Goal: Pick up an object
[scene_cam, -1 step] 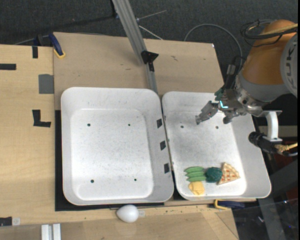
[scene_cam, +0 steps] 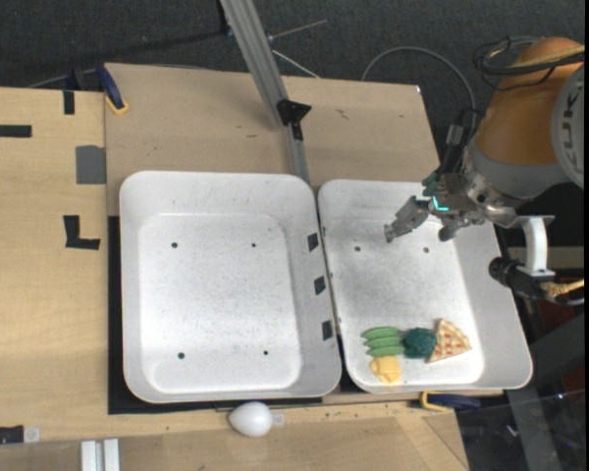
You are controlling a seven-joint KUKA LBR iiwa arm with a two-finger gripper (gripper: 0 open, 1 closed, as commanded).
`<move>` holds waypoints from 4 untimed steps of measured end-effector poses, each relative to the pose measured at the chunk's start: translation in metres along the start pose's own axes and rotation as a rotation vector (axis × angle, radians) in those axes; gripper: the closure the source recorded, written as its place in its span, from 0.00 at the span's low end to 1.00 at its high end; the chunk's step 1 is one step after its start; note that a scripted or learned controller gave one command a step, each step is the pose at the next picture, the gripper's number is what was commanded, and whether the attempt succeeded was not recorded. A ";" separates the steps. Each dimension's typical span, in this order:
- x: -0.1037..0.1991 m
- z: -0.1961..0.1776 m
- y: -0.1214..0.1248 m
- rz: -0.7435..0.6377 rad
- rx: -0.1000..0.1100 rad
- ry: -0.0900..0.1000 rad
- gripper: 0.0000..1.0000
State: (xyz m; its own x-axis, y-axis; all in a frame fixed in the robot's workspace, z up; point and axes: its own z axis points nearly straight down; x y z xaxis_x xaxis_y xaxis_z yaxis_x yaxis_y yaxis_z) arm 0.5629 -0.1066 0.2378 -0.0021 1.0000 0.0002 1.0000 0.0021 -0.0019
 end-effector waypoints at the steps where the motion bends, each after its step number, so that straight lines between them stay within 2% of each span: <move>1: 0.006 0.046 -0.006 0.001 0.004 0.000 0.00; 2: 0.005 0.111 -0.009 0.002 0.007 0.000 0.00; 3: 0.005 0.151 -0.010 0.001 0.000 -0.002 0.00; 4: 0.006 0.139 -0.010 0.000 0.000 0.000 1.00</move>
